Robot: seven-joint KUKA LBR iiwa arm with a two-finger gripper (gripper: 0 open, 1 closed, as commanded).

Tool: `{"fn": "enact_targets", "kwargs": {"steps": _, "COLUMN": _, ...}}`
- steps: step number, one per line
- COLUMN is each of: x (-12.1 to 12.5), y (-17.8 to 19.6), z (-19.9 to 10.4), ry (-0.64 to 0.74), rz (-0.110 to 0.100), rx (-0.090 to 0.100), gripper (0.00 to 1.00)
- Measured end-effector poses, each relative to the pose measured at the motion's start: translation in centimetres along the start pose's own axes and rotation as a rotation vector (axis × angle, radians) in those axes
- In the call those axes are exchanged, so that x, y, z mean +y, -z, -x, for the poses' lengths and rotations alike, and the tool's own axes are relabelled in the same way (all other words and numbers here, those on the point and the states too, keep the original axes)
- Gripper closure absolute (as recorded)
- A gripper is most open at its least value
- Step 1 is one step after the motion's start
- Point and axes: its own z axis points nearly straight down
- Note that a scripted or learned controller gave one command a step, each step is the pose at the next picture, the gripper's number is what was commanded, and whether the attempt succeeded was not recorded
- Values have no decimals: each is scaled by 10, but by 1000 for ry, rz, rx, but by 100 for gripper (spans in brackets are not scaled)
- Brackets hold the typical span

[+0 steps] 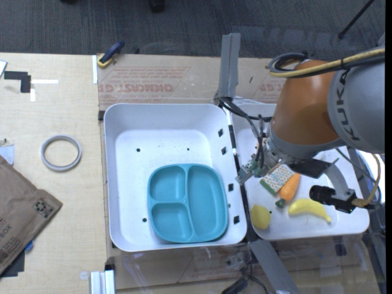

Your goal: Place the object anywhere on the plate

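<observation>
A light blue plate [186,203] with three compartments lies in the left white bin [122,164], toward its front. The right bin [343,225] holds a yellow lemon [260,216], a banana [309,209], an orange carrot [289,187] and a small green-edged patterned box [275,177]. The grey and orange arm [306,112] hangs over the right bin and hides much of it. My gripper [251,167] reaches down at the bin's left wall, just left of the patterned box and above the lemon. It is mostly hidden under the wrist.
A grey upright post [230,66] stands between the bins at the back. Cables [294,63] loop near the arm. On the bench to the left lie a tape roll [61,152] and a brown paper bag [21,216]. A blue and yellow tool [110,52] rests on the cardboard.
</observation>
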Motion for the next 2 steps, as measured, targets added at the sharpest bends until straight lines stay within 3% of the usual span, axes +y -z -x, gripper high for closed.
{"fn": "enact_targets", "kwargs": {"steps": 1, "x": -35, "y": -86, "z": 124, "ry": -39, "rz": 10, "rx": -10, "gripper": 100}}
{"fn": "enact_targets", "kwargs": {"steps": 2, "x": 31, "y": 1, "z": 79, "ry": 260, "rz": 3, "rx": -3, "gripper": 100}}
